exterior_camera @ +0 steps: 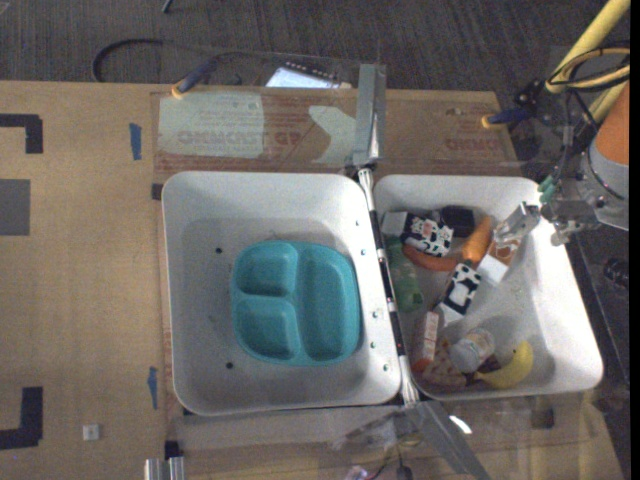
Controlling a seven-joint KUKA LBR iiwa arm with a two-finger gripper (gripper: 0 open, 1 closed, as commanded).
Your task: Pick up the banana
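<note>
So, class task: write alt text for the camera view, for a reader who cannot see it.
A yellow banana lies at the near edge of the right-hand white bin, among a clutter of small items. The robot's gripper is at that bin's far right rim, away from the banana. The left bin holds a teal divided tray.

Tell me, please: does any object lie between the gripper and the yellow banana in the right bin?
Nothing visible blocks it. The gripper hangs over the right white bin's far right rim; the yellow banana lies near the front. A clear plastic bottle touches its left side, off the direct line.
</note>
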